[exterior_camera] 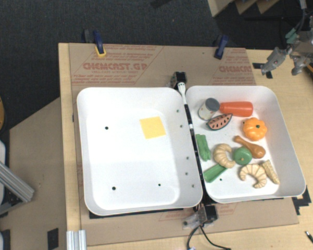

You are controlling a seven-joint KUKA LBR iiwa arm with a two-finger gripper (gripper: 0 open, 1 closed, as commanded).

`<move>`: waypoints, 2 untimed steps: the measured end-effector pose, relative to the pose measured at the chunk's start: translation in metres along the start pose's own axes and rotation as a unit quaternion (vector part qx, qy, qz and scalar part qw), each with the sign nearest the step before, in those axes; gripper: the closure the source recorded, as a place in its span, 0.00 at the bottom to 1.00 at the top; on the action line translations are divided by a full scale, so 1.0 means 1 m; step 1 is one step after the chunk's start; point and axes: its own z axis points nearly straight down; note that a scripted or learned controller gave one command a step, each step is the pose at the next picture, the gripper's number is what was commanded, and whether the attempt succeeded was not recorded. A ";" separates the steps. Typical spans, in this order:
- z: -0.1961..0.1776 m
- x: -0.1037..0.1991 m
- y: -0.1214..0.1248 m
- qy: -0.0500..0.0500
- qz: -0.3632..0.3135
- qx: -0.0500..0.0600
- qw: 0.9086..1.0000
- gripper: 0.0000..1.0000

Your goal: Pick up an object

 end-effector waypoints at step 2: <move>-0.149 0.001 -0.003 0.003 0.001 0.011 1.000 0.00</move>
